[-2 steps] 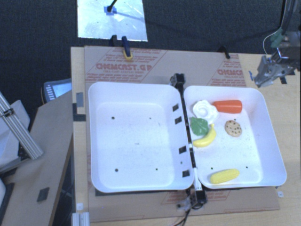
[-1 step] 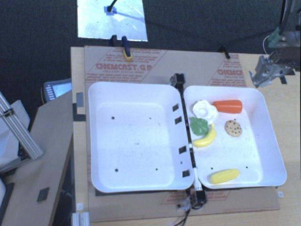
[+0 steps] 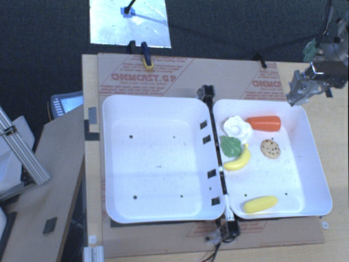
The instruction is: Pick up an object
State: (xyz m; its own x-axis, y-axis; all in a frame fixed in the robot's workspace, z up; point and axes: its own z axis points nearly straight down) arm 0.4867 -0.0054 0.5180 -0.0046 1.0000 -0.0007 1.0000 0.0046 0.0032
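Note:
The right bin [image 3: 316, 179] holds several toy foods. An orange carrot [image 3: 264, 123] lies at its far side, beside a white fried egg [image 3: 237, 127]. A green leaf [image 3: 230, 146] and a yellow banana [image 3: 239, 160] sit near the divider. There is a brown cookie [image 3: 270, 148] in the middle and a yellow corn cob [image 3: 260, 203] near the front. My gripper [image 3: 299, 94] hangs above the bin's far right corner, apart from every object, with nothing seen between its fingers.
The left bin [image 3: 158, 157] stands beside the right one, joined by black clips [image 3: 210, 141] along the divider. Both rest on a cardboard sheet [image 3: 180, 75]. A shiny metal plate [image 3: 130, 15] lies beyond the bench.

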